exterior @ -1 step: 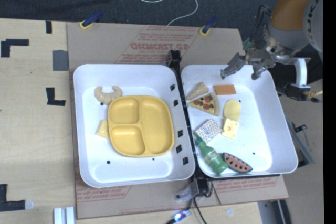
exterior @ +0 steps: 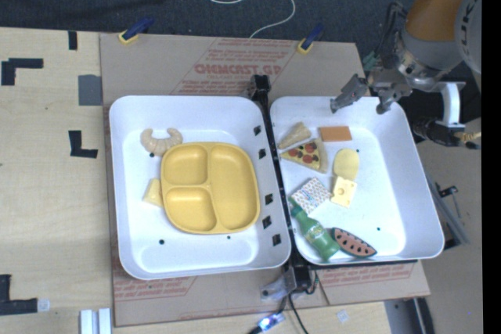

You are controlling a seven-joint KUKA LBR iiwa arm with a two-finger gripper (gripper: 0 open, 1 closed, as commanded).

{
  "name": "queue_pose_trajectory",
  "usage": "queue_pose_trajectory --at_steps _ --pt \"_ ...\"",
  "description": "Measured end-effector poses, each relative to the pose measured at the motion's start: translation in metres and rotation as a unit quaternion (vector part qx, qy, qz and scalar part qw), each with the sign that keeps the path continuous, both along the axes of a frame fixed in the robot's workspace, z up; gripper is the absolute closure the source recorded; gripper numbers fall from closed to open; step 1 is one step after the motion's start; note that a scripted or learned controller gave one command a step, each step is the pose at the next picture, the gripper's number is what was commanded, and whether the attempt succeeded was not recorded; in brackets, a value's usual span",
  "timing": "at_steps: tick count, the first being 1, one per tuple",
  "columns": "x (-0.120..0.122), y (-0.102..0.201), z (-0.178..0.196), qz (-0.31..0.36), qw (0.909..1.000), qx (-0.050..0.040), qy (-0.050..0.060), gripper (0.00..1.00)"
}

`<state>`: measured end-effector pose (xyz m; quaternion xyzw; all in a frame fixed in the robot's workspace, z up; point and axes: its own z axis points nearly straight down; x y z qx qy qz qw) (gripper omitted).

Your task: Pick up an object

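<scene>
Near edge, right bin [exterior: 419, 192]: one green bottle [exterior: 314, 234], one watermelon slice [exterior: 354, 242] just beside it. Mid: one checkered cracker [exterior: 311, 194], one cheese wedge [exterior: 343, 190], one pale yellow rounded piece [exterior: 347, 163], one pizza slice [exterior: 306, 156]. Farther: one sandwich wedge [exterior: 294, 135], one orange block [exterior: 335, 134]. Left bin [exterior: 125, 168]: one yellow divided plate [exterior: 210, 187], one croissant [exterior: 160, 141], one yellow piece [exterior: 153, 192] tucked at plate edge. Far: gripper [exterior: 365, 95] over right bin's back rim, fingers [exterior: 345, 98] spread wide, pinching nothing, touching nothing.
</scene>
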<state>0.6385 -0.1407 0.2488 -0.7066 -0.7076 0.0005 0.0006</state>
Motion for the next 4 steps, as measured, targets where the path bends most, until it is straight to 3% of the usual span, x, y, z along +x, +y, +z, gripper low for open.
queue_pose_trajectory --at_steps 2,3,4 --pt "-0.008 -0.003 -0.115 0.000 1.0000 0.0000 0.003 0.00" --pt "-0.007 -0.003 -0.165 0.000 1.0000 -0.0016 -0.001 0.00" --pt "-0.005 -0.001 -0.151 0.001 1.0000 -0.0001 -0.005 1.00"
